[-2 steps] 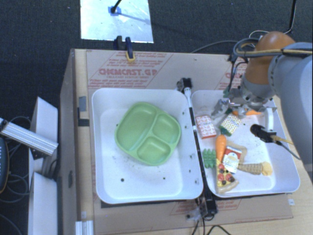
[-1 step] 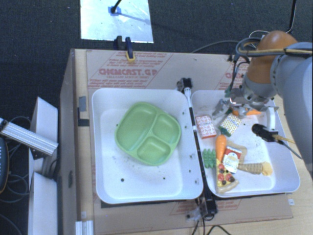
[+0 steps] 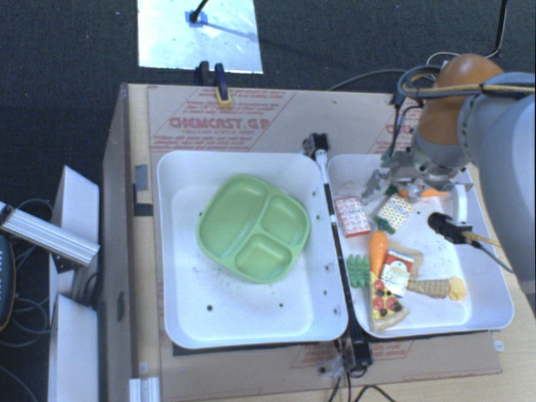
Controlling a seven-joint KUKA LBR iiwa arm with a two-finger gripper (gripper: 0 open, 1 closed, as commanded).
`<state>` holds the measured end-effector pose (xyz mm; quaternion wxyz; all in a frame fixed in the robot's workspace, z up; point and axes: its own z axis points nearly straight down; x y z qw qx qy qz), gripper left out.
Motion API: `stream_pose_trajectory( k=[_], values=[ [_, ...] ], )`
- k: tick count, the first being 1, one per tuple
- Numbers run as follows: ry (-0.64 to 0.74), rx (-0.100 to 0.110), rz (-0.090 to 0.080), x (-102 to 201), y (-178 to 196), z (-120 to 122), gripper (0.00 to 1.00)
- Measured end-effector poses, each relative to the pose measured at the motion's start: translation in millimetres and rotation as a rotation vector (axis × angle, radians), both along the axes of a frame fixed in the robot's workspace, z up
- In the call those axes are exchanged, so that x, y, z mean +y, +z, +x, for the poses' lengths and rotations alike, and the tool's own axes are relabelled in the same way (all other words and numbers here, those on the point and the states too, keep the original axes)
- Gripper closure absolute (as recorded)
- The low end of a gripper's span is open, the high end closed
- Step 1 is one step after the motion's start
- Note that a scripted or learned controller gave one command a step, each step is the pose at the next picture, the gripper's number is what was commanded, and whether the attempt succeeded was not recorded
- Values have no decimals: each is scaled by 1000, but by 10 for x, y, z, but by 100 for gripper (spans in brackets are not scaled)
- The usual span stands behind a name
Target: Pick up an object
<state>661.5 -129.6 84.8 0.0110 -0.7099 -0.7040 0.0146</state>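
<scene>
Sitting bench (image 3: 126, 224): it is wearing a flat brown sheet with red letters, and dark carpet is lying around it.
Left bin (image 3: 180, 308): it is holding a smooth green plate (image 3: 254, 227), leaving white room along the edges.
Right bin (image 3: 490, 304): it is touching the left bin and getting crowded.
Arm (image 3: 494, 132): it is reaching over the right bin's far end.
Gripper (image 3: 400, 181): it is hanging just above a checkered card (image 3: 394, 212); squeezing or let go, I cannot tell.
Toys: a carrot (image 3: 378, 249) and a pizza slice (image 3: 388, 301) are lying near the middle wall.
</scene>
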Motion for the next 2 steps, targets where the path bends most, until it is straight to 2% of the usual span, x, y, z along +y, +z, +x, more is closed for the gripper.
stream_pose_trajectory(
  k=[1,2],
  values=[
    [-1,9,-5,-42,104,-19,100],
    [1,8,0,-15,99,-14,0]
  ],
)
